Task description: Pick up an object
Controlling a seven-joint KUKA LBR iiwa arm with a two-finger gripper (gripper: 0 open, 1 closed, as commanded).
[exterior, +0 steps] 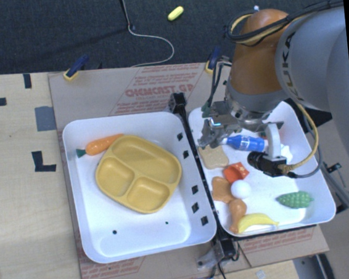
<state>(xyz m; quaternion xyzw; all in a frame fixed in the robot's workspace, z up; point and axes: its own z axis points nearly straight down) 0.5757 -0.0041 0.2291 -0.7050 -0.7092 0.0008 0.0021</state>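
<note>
The gripper (pixel 214 131) hangs low over the far-left corner of the right bin (pixel 315 214); whether its metal fingers are spread or closed I cannot tell. Just beside it lies one blue bottle (pixel 244 142), glossy and cylindrical. Along that bin's left edge sit a flat tan slice (pixel 214 157), a red chunk (pixel 235 172), one smooth white egg (pixel 240 189) and a curved yellow banana (pixel 256 222); a bumpy green piece (pixel 294 200) lies near the right edge. The left bin (pixel 98 243) carries one yellow three-compartment plastic tray (pixel 138 172) and one orange carrot (pixel 102 144).

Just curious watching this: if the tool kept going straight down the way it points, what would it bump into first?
Probably the tan slice of toast in the right bin, just under the tool; depth is hard to judge.
</note>
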